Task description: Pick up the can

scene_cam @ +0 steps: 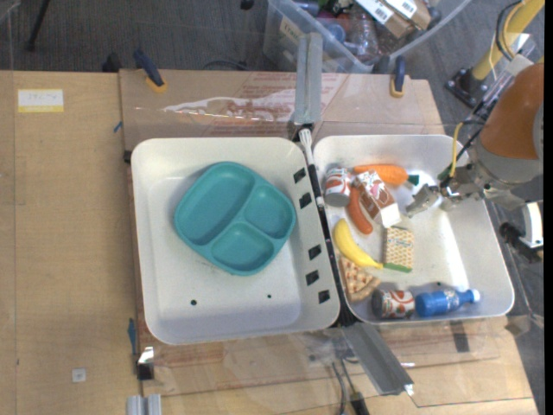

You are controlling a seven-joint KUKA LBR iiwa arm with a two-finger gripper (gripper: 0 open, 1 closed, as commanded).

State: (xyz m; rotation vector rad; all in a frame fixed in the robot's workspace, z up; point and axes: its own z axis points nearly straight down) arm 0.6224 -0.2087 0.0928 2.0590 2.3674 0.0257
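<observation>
Where the arm (510, 132) reaches in from the right, its gripper (423, 200) hangs over the upper middle of the right bin (497, 258), and nothing can be seen between its fingers – how far apart they stand cannot be told from this view. A can (335, 184) with a red and white label lies on its side in the bin's upper left corner, close to the divider between the two bins and well apart from the gripper. A second red and white can (395, 303) lies at the bin's lower edge, touching the cap end of a blue bottle (445, 301). Between them are an orange carrot (382, 175), a red and white carton (377, 197), a hot dog (359, 210), a banana (354, 245), a cracker-like packet (398, 249) and a pizza slice (356, 277). The left bin (164, 309) holds a teal divided plate (235, 217) – tilted a little, near the bin's middle
</observation>
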